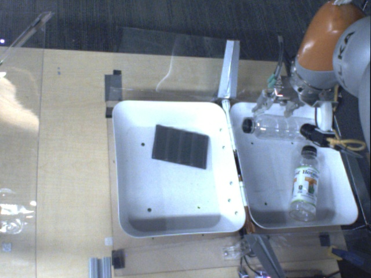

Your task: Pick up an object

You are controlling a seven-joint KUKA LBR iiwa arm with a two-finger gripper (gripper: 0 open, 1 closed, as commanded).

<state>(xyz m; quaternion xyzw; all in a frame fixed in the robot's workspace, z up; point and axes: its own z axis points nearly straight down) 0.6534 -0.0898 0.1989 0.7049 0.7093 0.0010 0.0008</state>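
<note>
Nearest the camera, well on the near side of the gripper (277, 100), a clear plastic bottle with a green-and-orange label (305, 185) lies in the shallow white right-hand bin (272, 213), its cap pointing toward the gripper. Far off to the gripper's side, in the shallow white left-hand bin (174, 225), a dark grey ribbed rectangular pad (180, 146) lies flat. Just under the gripper, a clear unlabelled plastic bottle with a black cap (275, 126) lies along the bin's far wall. Whether the gripper is spread or closed cannot be told.
</note>
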